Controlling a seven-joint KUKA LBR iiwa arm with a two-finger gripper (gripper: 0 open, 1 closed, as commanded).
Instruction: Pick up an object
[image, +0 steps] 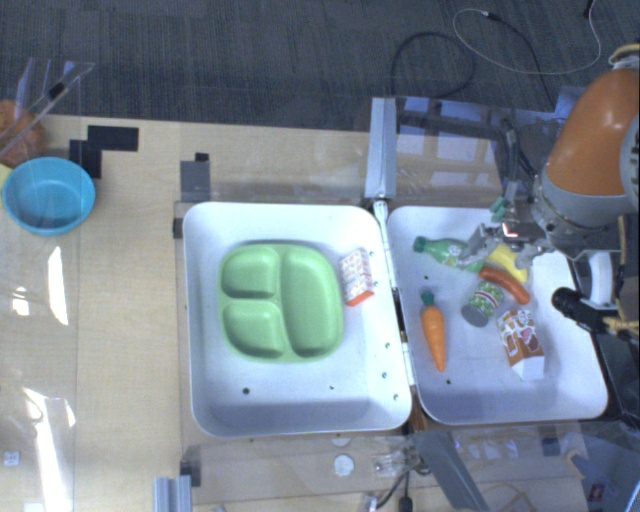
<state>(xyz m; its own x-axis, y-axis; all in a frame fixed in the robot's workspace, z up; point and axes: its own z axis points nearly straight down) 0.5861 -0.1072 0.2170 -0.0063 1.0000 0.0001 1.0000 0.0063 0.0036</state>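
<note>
A green tray (278, 302) and a snack pack (356, 277) are seen in the left bin (210, 400). The gripper (512, 236) is seen over the right bin's (580, 400) far side, above a bottle (447, 251), hot dog (503, 277), carton (522, 343), carrot (434, 334) and can (485, 301). Whether anything is held cannot be told.

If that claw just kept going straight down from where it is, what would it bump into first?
Most likely the hot dog toy, lying right beneath the gripper in the right bin, with the green bottle beside it. Depth is hard to judge.
</note>
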